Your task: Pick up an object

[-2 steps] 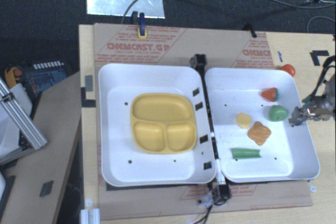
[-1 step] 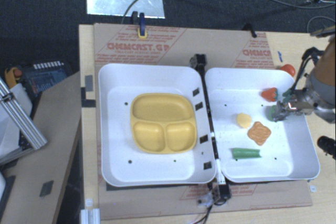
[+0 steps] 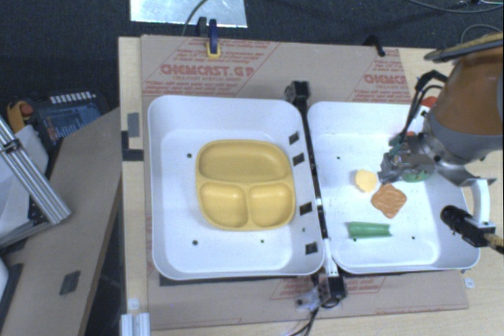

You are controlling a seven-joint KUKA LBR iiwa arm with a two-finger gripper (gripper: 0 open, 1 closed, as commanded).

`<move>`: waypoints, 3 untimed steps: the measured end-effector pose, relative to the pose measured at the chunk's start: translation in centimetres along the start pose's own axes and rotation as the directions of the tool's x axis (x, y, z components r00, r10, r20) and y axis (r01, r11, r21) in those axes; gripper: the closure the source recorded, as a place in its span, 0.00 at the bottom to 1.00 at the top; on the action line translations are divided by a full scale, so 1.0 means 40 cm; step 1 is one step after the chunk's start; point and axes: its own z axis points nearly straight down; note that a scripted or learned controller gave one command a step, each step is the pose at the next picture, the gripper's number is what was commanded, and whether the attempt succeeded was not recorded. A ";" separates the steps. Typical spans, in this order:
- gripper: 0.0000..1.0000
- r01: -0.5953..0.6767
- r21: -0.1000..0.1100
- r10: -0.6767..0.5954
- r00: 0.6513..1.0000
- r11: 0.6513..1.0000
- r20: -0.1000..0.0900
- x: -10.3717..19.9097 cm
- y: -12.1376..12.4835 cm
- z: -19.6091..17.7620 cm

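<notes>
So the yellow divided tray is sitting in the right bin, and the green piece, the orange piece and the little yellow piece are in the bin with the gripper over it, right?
Not quite. The camera view shows the yellow divided tray in the left bin, not the right one. The rest holds: the green piece, the orange piece and the little yellow piece lie in the right bin, where the gripper is.

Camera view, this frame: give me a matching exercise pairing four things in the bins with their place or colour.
Things:
1. divided tray
2. green piece
3. pale yellow piece
4. gripper

Descriptions:
A. lies nearest the right bin's front edge
B. yellow, sits in the left bin
C. low over the right bin, above the orange-brown piece
D. just left of the orange-brown piece

Pairs: 1-B, 2-A, 3-D, 4-C
</notes>
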 end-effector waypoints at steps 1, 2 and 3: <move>1.00 0.001 0.000 -0.001 1.000 1.000 0.000 0.126 0.027 0.013; 1.00 0.001 0.000 -0.001 1.000 1.000 -0.001 0.248 0.053 0.008; 1.00 0.001 0.000 -0.001 1.000 1.000 -0.001 0.365 0.048 -0.021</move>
